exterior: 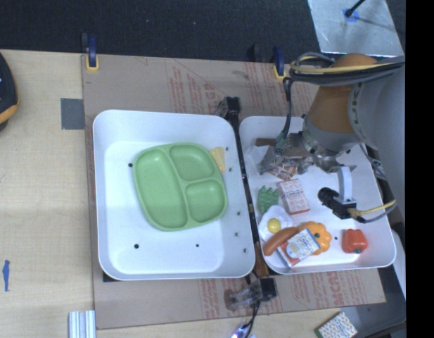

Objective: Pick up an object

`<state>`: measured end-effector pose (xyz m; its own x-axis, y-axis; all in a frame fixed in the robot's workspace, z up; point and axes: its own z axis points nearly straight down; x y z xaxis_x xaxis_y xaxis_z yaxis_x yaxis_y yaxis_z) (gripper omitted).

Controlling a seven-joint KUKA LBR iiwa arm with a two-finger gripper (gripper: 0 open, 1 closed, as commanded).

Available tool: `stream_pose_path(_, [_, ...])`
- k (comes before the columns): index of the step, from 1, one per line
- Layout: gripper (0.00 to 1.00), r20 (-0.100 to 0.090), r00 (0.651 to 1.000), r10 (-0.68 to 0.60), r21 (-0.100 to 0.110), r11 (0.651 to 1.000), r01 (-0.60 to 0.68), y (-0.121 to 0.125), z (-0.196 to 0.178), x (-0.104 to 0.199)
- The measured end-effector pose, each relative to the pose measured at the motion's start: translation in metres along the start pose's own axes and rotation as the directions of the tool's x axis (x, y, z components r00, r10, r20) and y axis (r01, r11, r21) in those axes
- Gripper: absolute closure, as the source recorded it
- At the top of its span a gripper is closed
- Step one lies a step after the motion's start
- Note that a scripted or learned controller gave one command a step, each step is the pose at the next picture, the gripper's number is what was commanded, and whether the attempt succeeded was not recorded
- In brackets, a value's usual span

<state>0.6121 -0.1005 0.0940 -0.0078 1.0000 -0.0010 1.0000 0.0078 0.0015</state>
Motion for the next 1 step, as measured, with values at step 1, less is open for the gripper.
stream_pose_path(1, [1.00,0.002,1.000,0.003,0.014,1.000,-0.003,-0.0041,-0.0081,-0.0038])
